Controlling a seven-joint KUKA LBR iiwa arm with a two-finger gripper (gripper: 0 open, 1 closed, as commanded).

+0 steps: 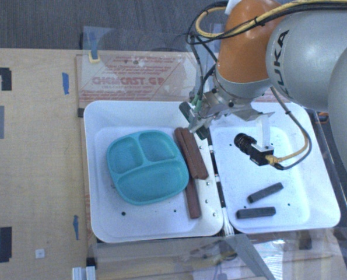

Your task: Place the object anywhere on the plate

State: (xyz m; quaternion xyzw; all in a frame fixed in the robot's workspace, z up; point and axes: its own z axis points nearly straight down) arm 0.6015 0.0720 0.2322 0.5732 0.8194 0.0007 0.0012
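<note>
My gripper (197, 120) sits at frame center, over the top end of 2 brown sticks (190, 156) lying in the left bin (97, 121) along its right wall. I can't tell if it's spread or clamped, since the wrist blocks the tips.

The sticks touch the right rim of the teal 3-compartment plate (148, 166), mostly off it.

Risks: the 2 sticks lie pressed together, so a pinch may catch both or slip off. The bin divider just beside could snag me. A drag could shove the plate left.

2 dark grey bars (260, 203) sit in the right bin (313, 214), lower right.
</note>
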